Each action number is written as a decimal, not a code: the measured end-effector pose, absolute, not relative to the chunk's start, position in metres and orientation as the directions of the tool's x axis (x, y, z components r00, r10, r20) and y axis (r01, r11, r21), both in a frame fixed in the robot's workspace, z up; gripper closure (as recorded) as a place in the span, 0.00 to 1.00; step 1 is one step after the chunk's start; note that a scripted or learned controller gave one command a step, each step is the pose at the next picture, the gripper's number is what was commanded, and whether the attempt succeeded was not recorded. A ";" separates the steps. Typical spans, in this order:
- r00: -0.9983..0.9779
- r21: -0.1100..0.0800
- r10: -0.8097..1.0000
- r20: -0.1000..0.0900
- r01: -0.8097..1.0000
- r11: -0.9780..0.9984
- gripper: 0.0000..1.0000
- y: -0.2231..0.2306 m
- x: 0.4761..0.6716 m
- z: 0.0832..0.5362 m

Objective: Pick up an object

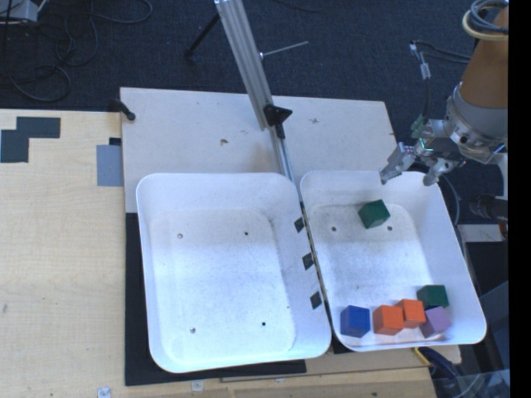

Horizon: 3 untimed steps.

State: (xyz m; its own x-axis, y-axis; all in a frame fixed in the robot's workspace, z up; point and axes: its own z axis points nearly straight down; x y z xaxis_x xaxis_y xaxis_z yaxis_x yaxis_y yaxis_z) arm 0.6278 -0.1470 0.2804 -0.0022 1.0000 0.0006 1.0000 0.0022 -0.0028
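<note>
Worktop (58, 247): pale wood, far left of the tool, dark patches near its left edge.
Left bin (166, 197): white, shallow, well left of the tool and lower in the view, touching the right bin along the middle seam.
Rail (249, 65): grey metal bar, slants down from upper centre to the seam between the bins, left of the tool.
Right bin (448, 247): white, shallow, its far right corner sits just under the tool.
Green cube (374, 214): dark green, tilted, alone in the far part of the right bin, near the tool, below and a little left of it, not touching.
Blue cube (355, 320): near edge of the right bin, well below the tool, leftmost of the row.
Orange cubes (397, 317): two, touching, just right of the blue cube.
Purple cube (436, 322): right end of the row, beside the orange pair.
Second green cube (433, 296): dark, just behind the purple one, well below the tool.
Tool (413, 171): over the far right rim of the right bin, fingers spread apart, nothing between them, released.
Arm (485, 73): orange band above the wrist, enters from the right, above the tool.
</note>
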 end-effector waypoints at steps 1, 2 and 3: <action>-0.004 -0.010 1.000 0.002 1.000 0.004 0.00 -0.144 0.667 0.135; 0.001 -0.006 1.000 0.000 1.000 -0.001 0.00 -0.172 0.667 0.088; -0.001 -0.004 1.000 0.000 1.000 0.001 1.00 -0.171 0.668 0.100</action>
